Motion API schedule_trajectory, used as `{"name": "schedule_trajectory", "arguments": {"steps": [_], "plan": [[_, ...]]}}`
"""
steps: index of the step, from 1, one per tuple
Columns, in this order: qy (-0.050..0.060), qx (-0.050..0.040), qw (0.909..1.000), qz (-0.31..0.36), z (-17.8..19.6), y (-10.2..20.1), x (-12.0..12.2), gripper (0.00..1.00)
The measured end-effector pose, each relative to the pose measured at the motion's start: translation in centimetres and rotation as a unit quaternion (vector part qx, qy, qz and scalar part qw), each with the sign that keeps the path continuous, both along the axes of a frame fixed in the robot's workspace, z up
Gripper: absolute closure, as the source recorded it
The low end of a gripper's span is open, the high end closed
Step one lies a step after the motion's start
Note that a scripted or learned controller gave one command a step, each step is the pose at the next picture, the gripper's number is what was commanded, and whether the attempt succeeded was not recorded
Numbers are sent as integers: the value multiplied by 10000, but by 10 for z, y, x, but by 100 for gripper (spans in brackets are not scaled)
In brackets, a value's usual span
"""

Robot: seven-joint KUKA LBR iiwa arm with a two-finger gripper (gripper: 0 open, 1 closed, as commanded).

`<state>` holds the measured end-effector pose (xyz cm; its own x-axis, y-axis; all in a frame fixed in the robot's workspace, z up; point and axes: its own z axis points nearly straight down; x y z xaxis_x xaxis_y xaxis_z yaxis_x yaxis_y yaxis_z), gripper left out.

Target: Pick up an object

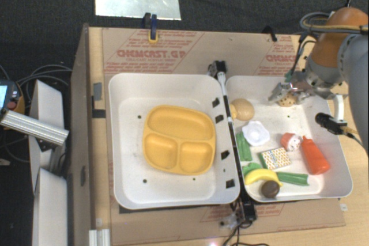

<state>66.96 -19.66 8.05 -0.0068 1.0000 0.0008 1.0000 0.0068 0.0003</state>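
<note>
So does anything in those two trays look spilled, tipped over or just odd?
Nothing looks spilled or broken. The orange bottle lies on its side among loose toys in the right tray, while the yellow plate sits flat in the left tray.

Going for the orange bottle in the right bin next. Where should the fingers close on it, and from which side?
Grip the orange bottle across its wide body, coming straight down. It lies flat, neck toward the red and white piece, so close across its short width, probably mid-body, away from the bin wall.

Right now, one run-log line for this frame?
phase: reaching | tool: at right bin's far edge, over small speckled object | grasp: cannot tell | left bin: yellow tray
</note>
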Motion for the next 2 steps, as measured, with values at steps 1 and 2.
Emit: {"name": "schedule_trajectory", "arguments": {"steps": [1, 2], "plan": [[43, 11, 10000, -35, 1, 17, -81, 0], [17, 2, 10000, -34, 2, 21, -126, 0]]}}
